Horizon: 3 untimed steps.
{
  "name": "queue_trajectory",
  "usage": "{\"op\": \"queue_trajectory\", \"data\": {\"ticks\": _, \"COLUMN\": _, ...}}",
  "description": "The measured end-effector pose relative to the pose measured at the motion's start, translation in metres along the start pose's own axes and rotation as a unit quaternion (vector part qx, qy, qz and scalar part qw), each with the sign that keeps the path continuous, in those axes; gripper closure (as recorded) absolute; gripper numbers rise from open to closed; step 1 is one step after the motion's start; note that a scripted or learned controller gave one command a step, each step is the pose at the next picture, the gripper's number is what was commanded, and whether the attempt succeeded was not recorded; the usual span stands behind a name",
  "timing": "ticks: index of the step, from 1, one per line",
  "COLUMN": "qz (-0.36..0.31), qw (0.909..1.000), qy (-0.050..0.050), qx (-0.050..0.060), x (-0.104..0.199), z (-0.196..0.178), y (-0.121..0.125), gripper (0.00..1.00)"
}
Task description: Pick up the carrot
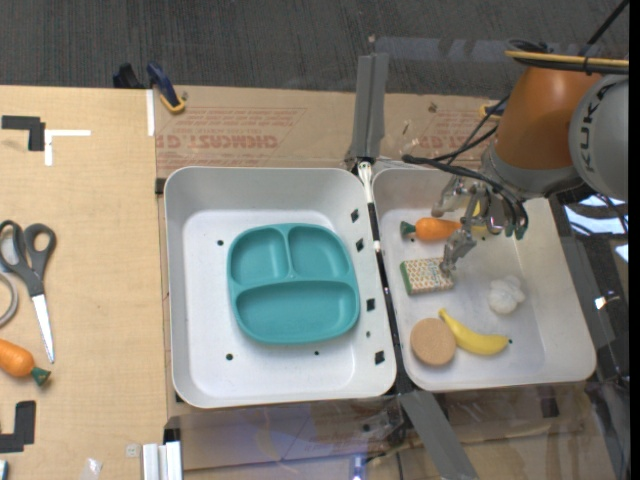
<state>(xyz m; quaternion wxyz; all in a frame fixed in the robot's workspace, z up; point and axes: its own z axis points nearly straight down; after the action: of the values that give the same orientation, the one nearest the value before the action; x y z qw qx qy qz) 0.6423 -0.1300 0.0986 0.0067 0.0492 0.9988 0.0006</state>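
An orange carrot (430,230) with a green top lies in the upper left of the right bin (560,353), its green end pointing left. My gripper (450,231) hangs over the carrot's thick right end and is open. One finger (443,207) stands on the far side of the carrot and the other sits on the near side. The carrot rests on the bin floor. A second small carrot (14,358) lies on the wooden bench at the far left, outside the bins.
The right bin also holds a speckled sponge-like block (427,276), a tan round disc (433,341), a banana (474,335) and a white crumpled lump (505,295). A teal divided plate (293,283) sits in the left bin (190,298). Scissors (32,273) lie on the bench.
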Motion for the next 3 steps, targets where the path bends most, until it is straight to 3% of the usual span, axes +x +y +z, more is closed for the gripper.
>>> {"op": "queue_trajectory", "data": {"ticks": 1, "qz": 0.066, "qw": 0.9978, "qy": 0.000, "qx": 0.001, "x": -0.014, "z": 0.001, "y": 0.036, "gripper": 0.00}}
{"op": "queue_trajectory", "data": {"ticks": 2, "qz": 0.076, "qw": 0.9971, "qy": 0.000, "qx": 0.001, "x": 0.002, "z": 0.001, "y": 0.035, "gripper": 0.00}}
{"op": "queue_trajectory", "data": {"ticks": 3, "qz": 0.075, "qw": 0.9972, "qy": -0.002, "qx": 0.001, "x": 0.000, "z": -0.011, "y": 0.035, "gripper": 1.00}}
